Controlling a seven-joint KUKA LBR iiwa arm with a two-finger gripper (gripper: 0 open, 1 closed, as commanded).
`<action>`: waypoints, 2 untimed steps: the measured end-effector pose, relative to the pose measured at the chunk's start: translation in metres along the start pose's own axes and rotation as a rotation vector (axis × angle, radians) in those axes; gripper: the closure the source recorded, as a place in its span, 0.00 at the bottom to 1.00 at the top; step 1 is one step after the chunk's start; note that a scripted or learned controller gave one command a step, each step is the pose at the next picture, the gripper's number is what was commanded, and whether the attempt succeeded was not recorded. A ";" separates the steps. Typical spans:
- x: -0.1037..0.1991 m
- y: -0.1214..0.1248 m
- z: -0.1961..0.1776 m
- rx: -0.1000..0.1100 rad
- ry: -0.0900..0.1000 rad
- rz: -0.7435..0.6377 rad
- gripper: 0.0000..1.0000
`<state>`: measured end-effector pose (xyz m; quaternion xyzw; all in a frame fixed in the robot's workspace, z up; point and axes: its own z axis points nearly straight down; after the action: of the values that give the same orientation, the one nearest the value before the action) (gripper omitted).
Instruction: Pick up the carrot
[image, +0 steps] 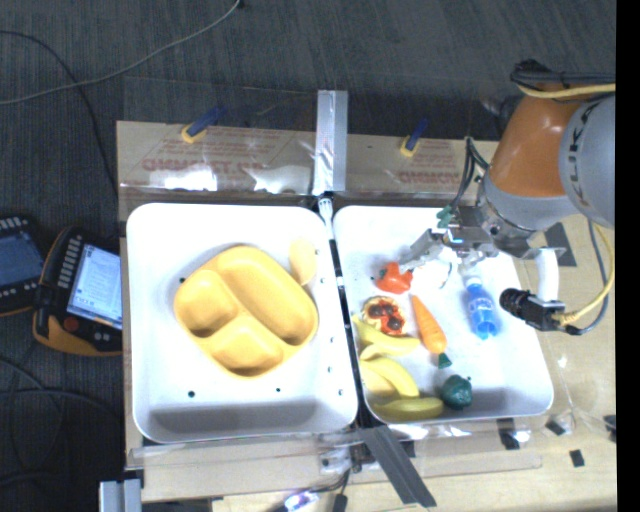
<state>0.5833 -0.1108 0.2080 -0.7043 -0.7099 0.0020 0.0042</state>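
Carrot (429, 326) lies diagonally (green end toward lower right), under the spread, unladen claw (446, 250).

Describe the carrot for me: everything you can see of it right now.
The carrot is a small orange cone, smooth like plastic, with a dark green stub at its lower end. It lies flat in the right bin, slanted, its tip pointing up and left. A round, dark-spotted piece lies just to its left, the blue bottle to its right. The gripper is above it, not touching.
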 end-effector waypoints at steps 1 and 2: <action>0.000 0.000 0.000 0.000 0.000 0.000 0.00; -0.049 -0.019 0.116 -0.005 -0.001 -0.004 0.00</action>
<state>0.5635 -0.1596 0.0916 -0.7029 -0.7112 0.0004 0.0019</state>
